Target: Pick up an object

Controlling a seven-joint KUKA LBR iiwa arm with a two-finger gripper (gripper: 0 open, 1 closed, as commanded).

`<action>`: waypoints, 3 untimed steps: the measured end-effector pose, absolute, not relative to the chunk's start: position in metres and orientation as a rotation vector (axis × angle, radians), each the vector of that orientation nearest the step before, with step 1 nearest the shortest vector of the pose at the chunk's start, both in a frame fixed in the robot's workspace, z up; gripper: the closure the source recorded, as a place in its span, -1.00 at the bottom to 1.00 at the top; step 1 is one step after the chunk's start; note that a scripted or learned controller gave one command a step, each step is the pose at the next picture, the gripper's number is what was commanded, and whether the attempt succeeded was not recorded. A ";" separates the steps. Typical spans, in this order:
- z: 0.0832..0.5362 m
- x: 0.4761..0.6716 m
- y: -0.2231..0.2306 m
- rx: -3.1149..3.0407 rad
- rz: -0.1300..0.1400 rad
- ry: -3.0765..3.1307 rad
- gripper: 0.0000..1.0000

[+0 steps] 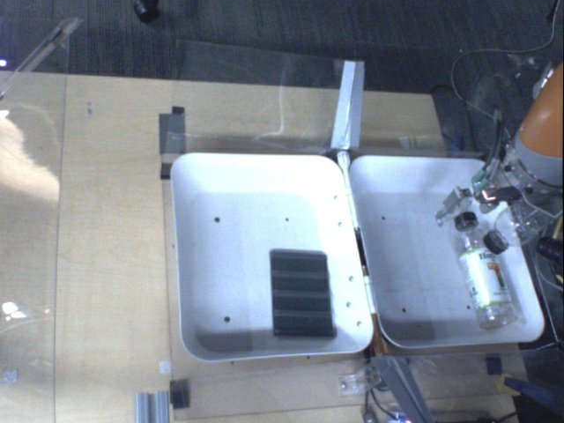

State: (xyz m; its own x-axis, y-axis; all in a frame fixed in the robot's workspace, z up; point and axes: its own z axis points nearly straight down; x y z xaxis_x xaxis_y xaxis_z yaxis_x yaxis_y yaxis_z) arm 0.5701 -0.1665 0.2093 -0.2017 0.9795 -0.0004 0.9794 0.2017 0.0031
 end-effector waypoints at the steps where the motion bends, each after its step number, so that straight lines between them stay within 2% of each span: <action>1: 0.176 0.611 -0.199 1.901 0.004 2.495 -1.00; 2: 0.089 0.620 -0.204 1.755 0.009 2.592 -1.00; 3: 0.089 0.615 -0.167 1.636 0.007 2.671 -1.00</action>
